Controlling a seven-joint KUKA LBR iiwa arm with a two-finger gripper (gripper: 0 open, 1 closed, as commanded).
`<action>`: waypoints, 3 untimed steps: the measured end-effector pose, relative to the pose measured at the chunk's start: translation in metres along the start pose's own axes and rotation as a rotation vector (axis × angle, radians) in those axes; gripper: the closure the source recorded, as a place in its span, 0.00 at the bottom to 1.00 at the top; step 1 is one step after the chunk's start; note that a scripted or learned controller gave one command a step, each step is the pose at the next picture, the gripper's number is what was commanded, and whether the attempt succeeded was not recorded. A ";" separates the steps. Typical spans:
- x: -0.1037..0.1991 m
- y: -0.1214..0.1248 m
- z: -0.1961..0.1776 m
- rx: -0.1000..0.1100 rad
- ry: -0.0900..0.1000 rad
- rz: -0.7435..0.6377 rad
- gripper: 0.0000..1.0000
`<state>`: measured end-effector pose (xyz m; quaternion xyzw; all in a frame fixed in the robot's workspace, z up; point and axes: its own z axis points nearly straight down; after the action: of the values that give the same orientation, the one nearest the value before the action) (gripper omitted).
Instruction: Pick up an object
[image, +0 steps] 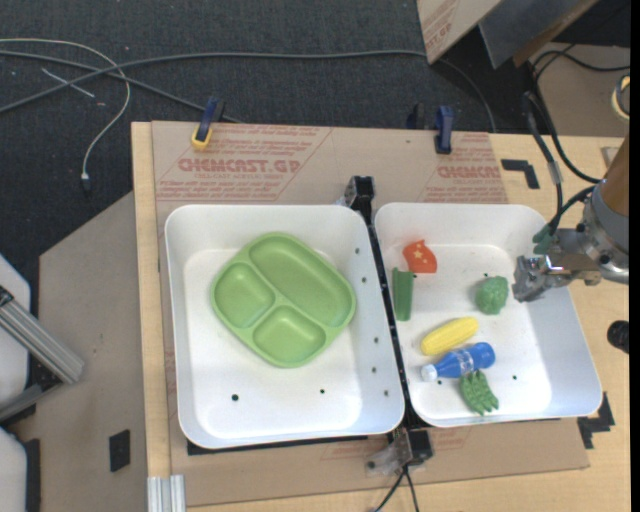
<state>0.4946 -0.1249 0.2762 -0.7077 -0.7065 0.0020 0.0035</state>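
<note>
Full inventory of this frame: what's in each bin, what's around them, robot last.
Tray: 1, light green, three compartments, in left bin.
Red toy: 1, red with orange, right bin, upper left.
Green stick: 1, dark green, right bin, beside the divider.
Green lump: 1, green, right bin, middle.
Corn: 1, yellow, right bin, below centre.
Bottle: 1, blue with white cap, under the corn.
Leafy toy: 1, green, near front rim.
Clamps: 2, blue, on board's far edge.
Cables: several, white, on the floor.
Gripper: 1, metal, above right bin, right of the lump.
</note>
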 end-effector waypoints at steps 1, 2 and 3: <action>0.000 0.001 -0.003 -0.006 -0.001 -0.002 0.00; 0.001 0.003 0.057 -0.006 -0.001 -0.001 0.00; 0.009 0.004 0.117 0.000 0.001 -0.001 0.00</action>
<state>0.4975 -0.1152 0.1591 -0.7073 -0.7069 0.0014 0.0039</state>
